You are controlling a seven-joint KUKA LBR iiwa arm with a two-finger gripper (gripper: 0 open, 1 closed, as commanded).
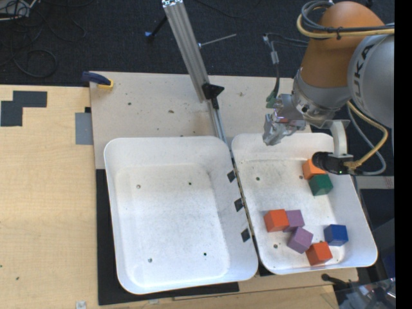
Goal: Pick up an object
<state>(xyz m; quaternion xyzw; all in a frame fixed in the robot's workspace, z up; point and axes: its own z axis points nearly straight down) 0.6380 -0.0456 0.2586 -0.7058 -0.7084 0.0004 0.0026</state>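
Gripper (278, 132) above the far edge of the right bin (270, 156), nothing between the fingers; open or closed, impossible to tell. Blocks in that bin: orange block (277, 220) touching purple block (295, 219), blue block (335, 234) near the corner. Probably light, stiff, with flat sides: easy to pinch across two opposite faces. Blue block apart from neighbours, so best candidate.

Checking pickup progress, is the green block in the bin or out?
In. The green block rests on the right bin's floor, beside an orange block.
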